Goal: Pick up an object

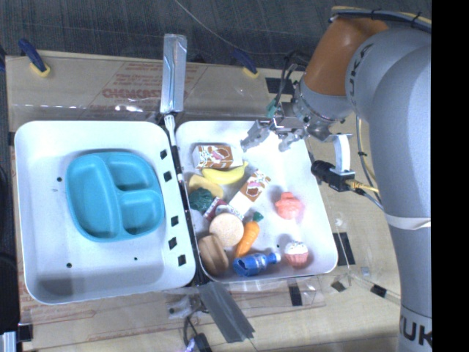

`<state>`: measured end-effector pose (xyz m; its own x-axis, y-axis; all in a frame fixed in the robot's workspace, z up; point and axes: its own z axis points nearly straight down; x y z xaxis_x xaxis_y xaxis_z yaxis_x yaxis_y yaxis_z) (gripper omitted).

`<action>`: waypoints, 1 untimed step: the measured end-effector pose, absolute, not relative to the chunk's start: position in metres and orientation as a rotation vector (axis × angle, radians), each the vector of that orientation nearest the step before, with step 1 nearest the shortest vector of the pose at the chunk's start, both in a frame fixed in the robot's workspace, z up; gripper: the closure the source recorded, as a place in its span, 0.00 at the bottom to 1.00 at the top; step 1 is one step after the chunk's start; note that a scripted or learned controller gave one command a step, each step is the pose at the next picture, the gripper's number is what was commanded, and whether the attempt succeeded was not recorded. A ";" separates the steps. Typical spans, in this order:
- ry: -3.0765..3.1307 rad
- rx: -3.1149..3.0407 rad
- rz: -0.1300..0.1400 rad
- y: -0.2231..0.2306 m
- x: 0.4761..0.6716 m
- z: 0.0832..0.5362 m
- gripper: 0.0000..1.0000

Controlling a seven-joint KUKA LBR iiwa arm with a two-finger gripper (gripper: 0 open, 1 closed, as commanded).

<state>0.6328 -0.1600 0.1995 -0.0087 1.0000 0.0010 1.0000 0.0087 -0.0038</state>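
Right bin (319,218), near edge: blue bottle (255,263) lying flat, cupcake (297,254) just beside it, brown bread slice (213,255) at the divider. Further in: carrot (248,237), round bun (226,229), pink object (289,205), banana (223,174), small snack packet (212,154). Left bin (37,218): blue sectioned tray (116,194). Far side: gripper (273,138) above the right bin's far rim, fingers spread, nothing between them, apart from all the objects

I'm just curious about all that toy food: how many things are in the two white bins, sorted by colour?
Blue: 2, tray and bottle
Yellow: 1, banana
Orange: 1, carrot
Pink: 2, sweet and cupcake
Tan: 2, buns
Green: 1, broccoli
Printed packets: 2
Total: 11
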 end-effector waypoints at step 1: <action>-2.277 -2.197 -0.020 -0.134 0.604 0.116 0.00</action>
<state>0.6039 -0.1339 0.1158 -0.0357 0.9993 -0.0075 0.9990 0.0358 0.0249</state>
